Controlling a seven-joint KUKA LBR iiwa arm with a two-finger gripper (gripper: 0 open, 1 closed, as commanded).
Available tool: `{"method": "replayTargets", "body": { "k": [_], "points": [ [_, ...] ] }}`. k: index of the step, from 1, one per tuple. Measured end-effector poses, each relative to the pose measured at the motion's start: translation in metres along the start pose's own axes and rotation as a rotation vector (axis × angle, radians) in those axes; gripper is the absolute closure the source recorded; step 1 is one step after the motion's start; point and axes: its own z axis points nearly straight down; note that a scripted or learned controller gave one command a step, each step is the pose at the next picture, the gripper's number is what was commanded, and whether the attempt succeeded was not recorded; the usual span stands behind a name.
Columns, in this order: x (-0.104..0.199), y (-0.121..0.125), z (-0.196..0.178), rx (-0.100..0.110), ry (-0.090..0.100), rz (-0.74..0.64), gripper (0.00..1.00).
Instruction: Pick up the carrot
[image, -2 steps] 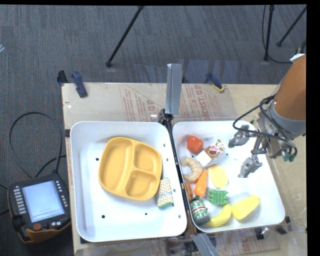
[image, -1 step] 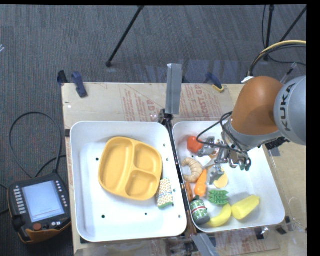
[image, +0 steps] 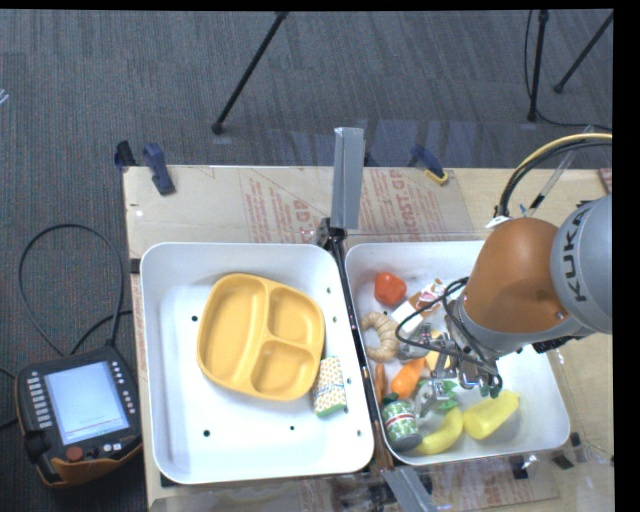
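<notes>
The carrot (image: 407, 378), a short orange piece, lies in the right bin (image: 540, 385) near its left-middle. My gripper (image: 440, 386) hangs low over the bin, just right of the carrot and close to it, among the clutter. The orange wrist band and grey arm above it hide part of the bin's centre. I see nothing lifted off the bin floor.
Around the carrot lie a red vegetable (image: 390, 288), a beige knobbly root (image: 381, 336), a green can (image: 400, 420), a banana (image: 446, 432) and a yellow block (image: 490, 414). The left bin (image: 170, 420) holds a yellow divided plate (image: 262, 336) and a small patterned box (image: 329, 386).
</notes>
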Motion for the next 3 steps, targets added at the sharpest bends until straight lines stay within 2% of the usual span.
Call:
{"method": "replayTargets", "body": {
  "k": [1, 2, 3],
  "points": [
    [0.009, 0.012, -0.003, 0.004, -0.006, 0.0, 0.0],
    [0.008, 0.014, -0.012, 0.004, -0.006, -0.007, 1.0],
    [0.044, 0.052, -0.138, 0.002, -0.012, -0.254, 1.0]
  ]
}}
